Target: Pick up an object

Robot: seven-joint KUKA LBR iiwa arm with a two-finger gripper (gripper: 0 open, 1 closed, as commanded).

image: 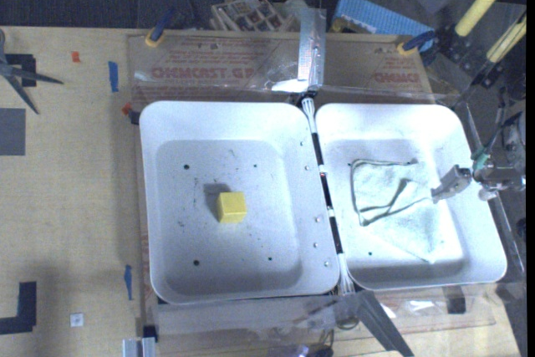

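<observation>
- Camera view, entry one: a yellow block [232, 206] is being shown lying near the middle of the left bin [167, 130], square-set and slightly turned, with no marked long axis.
- Entry two: a white cloth with a dark cord edge [393, 196] is being shown spread over the floor of the right bin [468, 255].
- Entry three: the gripper [447, 184] is being held over the right bin's right side, near the cloth's edge; whether it is spread or pressed together cannot be told.
- Entry four: the cloth is being judged the nearer object, lying just left of the gripper; the block is lying well apart, beyond the bins' shared rim.
</observation>
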